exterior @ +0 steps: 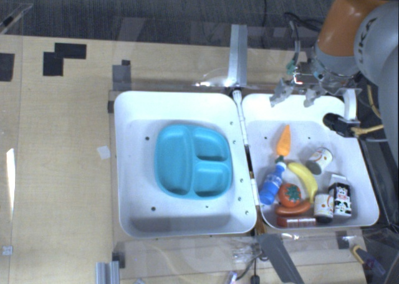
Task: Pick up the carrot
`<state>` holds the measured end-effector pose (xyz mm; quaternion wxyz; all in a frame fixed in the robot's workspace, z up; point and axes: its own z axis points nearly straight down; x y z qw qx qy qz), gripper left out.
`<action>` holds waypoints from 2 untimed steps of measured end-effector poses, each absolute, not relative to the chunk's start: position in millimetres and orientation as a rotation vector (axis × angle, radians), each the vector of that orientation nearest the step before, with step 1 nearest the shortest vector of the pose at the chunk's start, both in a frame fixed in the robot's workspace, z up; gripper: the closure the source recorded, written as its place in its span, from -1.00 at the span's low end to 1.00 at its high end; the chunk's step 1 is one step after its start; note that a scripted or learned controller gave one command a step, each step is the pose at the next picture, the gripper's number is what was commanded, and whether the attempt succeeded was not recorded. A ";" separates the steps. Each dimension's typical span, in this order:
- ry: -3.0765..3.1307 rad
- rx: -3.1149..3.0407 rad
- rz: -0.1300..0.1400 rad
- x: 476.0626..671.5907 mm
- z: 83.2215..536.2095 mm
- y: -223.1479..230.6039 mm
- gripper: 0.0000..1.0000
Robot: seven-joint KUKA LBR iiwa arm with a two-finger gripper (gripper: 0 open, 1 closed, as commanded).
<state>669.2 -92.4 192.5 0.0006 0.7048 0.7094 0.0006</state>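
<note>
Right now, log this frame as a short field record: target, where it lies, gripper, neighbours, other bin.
target: carrot
location: right bin, upper middle, lying free on the floor
gripper: gripper open, above the bin's far rim, holding nothing
neighbours: blue bottle, banana, tomato below the carrot
other bin: left bin holds a blue divided plate
task state: carrot not yet grasped

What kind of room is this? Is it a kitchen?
Probably a robot lab, not a kitchen. A robot arm with a claw hangs over two white bins on a workbench, and the carrot and banana look like toys.
</note>
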 end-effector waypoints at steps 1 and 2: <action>2.103 2.330 0.005 614.5 93.1 -97.0 -1.00; 2.103 2.326 0.009 616.3 103.4 -95.4 1.00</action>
